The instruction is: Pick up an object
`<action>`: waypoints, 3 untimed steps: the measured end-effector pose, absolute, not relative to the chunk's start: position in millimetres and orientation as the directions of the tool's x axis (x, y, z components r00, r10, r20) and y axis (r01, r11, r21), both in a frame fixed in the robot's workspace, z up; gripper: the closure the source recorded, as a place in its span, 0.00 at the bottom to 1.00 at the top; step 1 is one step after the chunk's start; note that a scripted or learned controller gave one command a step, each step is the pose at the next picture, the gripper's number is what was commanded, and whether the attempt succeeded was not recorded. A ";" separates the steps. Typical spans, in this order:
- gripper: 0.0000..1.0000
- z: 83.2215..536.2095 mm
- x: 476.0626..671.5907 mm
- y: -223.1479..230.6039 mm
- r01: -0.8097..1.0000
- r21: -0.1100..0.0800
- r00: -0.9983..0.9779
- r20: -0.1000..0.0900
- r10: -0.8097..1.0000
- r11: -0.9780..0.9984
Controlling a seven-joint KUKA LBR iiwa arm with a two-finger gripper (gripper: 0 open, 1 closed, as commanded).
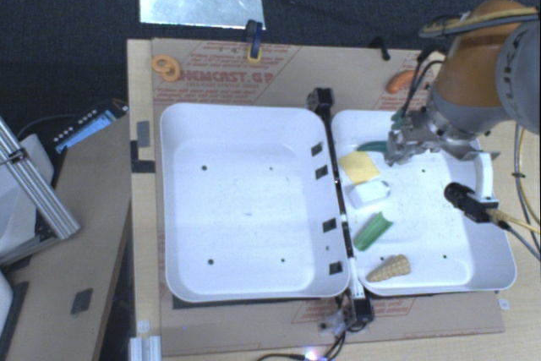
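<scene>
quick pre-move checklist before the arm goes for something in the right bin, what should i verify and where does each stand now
1. Targets in the right bin: ok. A yellow block, a white block, a green piece and a ridged tan cone lie there.
2. Gripper over the right bin: ok, it sits near the bin's far edge, close to a dark green item.
3. Finger state: cannot tell.
4. Anything held already: cannot tell; nothing is seen between the fingers.
5. Spacing of targets: not ok for the yellow and white blocks, which lie close together, possibly touching; the cone lies apart.
6. Divider between the bins: not ok, the yellow, white and green pieces lie close to it.
</scene>
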State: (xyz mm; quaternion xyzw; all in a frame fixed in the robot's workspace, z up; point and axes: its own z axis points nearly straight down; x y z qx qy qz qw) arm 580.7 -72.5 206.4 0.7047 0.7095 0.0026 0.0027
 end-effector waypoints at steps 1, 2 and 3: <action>1.00 130.5 580.5 -90.1 1.000 -0.006 0.000 0.000 1.000 0.000; 1.00 299.3 610.4 -118.1 1.000 0.022 -0.003 -0.006 1.000 0.003; 1.00 458.0 619.2 -128.7 1.000 0.022 -0.004 -0.006 1.000 0.004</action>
